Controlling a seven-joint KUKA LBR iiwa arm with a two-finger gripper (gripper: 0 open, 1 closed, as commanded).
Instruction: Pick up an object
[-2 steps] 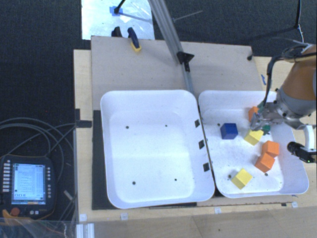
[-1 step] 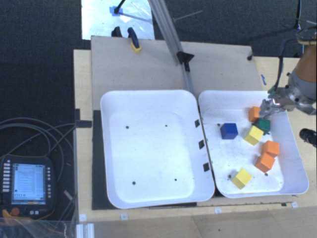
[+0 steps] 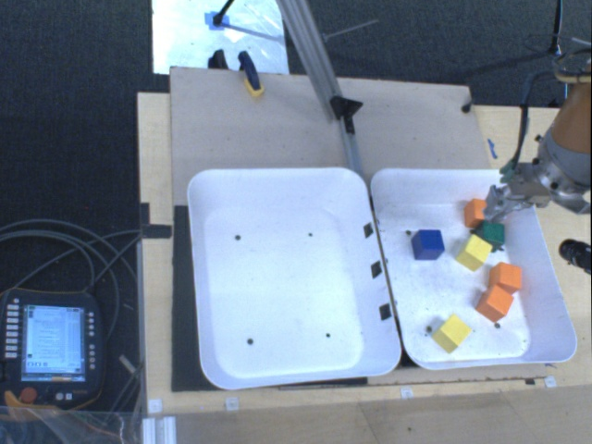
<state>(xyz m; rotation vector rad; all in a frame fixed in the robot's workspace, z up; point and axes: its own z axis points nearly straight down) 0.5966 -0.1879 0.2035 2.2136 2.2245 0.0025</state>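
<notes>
The right bin (image 3: 541,340) holds the blocks. The claw (image 3: 498,209) hovers at its two o'clock corner, over a green block (image 3: 493,234) beside an orange block (image 3: 474,213); its grip state cannot be told.

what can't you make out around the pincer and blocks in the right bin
- Pincer: too small and blurred in the camera view to tell open from shut.
- Green block: partly covered by the pincer; contact unclear.
- Orange block beside it: partly hidden by the pincer.
- Arm: cut off by the right edge.
</notes>
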